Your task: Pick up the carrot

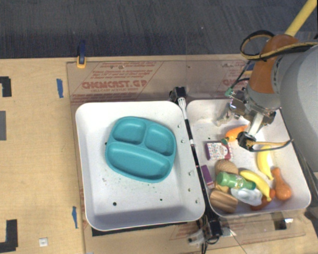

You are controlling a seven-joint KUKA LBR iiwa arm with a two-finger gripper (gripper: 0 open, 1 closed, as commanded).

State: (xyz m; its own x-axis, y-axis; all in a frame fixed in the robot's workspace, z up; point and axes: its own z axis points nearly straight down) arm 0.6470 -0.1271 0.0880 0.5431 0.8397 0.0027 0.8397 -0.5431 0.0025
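Camera view: the carrot, judged to be the orange piece with a green tip, is seen just up-left of the banana, with the tool a little farther from the banana on the same side. Whether the tool is spread or pressed together cannot be told. The carrot could be rolled against the banana by an off-centre descent, and the second orange piece, just right of the banana, could be grasped by mistake.

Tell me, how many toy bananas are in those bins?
2, both in the right bin: one banana near its right wall, the other banana slanting just below and left of it. More may lie hidden underneath.
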